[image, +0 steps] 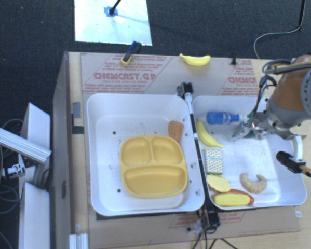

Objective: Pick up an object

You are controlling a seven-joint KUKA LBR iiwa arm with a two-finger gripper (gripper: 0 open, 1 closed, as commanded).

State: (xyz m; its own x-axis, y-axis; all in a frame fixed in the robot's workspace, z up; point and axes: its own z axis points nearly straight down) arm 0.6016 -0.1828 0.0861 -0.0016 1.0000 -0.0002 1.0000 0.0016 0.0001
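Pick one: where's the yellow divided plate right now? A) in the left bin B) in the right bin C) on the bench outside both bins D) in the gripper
A: the yellow divided plate lies flat on the floor of the left bin, with the waffle piece by its upper right corner; the right bin holds the banana, bottle and other toy food.

On my screen the arm (300,90) is a rounded, bulky grey casing with a broad orange band wrapped around it just above the wrist. I see thin dark cables (263,84) looping along its side, and pale metallic hardware at the wrist, where a small reddish light or marking shows. The gripper (248,128) is a cluster of silver-grey metal parts, too small to make out further.
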